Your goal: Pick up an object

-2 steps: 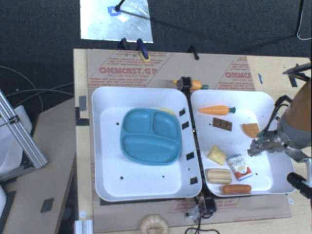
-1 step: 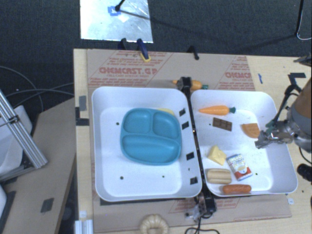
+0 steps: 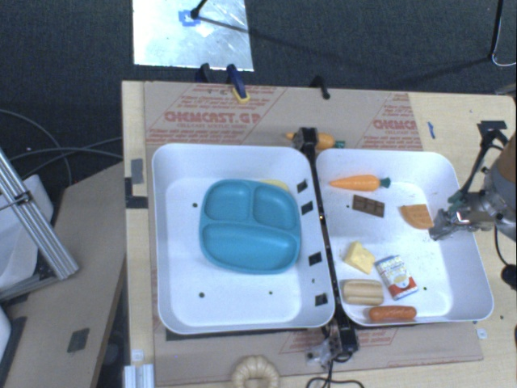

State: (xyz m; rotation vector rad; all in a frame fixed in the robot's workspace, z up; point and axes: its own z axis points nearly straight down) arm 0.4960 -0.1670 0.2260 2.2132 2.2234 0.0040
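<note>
you see the gripper (image 3: 447, 223) over the right bin (image 3: 468, 297), near its right wall; if it is wide or narrow you cannot tell. just left of it lies the orange cracker (image 3: 417, 215), apart from it. further left is the chocolate piece (image 3: 369, 207), the carrot (image 3: 359, 183) at the far side, the cheese (image 3: 360, 258), the small carton (image 3: 396, 276), the bun (image 3: 362, 292) and the sausage (image 3: 393, 314) near. the left bin (image 3: 174, 297) holds a blue divided plate (image 3: 250, 225). the cardboard (image 3: 266, 110) under the bins reads "chemcast gp".
</note>
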